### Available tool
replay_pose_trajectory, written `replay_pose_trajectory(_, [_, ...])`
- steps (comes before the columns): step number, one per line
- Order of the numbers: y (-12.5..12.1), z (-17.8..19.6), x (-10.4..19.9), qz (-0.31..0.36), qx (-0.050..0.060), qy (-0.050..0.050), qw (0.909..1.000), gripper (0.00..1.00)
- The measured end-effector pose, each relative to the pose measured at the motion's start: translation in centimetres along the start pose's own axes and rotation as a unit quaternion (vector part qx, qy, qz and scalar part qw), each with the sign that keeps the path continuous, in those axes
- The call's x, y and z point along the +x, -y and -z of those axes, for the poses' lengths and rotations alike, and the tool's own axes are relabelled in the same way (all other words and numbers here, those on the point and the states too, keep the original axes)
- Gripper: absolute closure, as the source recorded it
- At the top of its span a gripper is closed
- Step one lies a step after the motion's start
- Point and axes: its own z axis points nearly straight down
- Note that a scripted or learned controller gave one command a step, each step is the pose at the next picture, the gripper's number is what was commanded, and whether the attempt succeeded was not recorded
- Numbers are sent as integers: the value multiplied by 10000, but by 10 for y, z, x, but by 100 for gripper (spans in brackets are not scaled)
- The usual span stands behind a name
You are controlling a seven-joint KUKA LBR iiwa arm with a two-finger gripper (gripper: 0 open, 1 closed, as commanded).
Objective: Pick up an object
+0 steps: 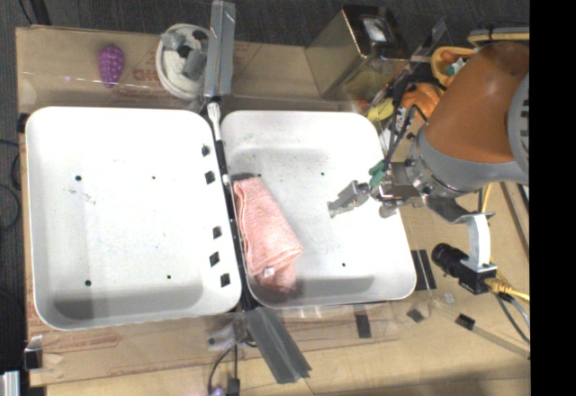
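Grey arm (pixel 468 147) from the right, end effector (pixel 345 200) low, leftward.

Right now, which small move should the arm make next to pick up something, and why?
Probably shift the gripper left toward the pink cloth. The cloth lies along the left wall of the right bin, and the gripper hangs apart from it, over bare floor.

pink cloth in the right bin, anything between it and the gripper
Nothing visible. The pink cloth lies against the right bin's left wall, and only bare white bin floor separates it from the gripper, which sits to its right over the same bin.
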Motion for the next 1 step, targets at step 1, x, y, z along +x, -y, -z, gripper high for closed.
replay_pose_trajectory(1, [-44,-36,47,217,8,3,9998,0])
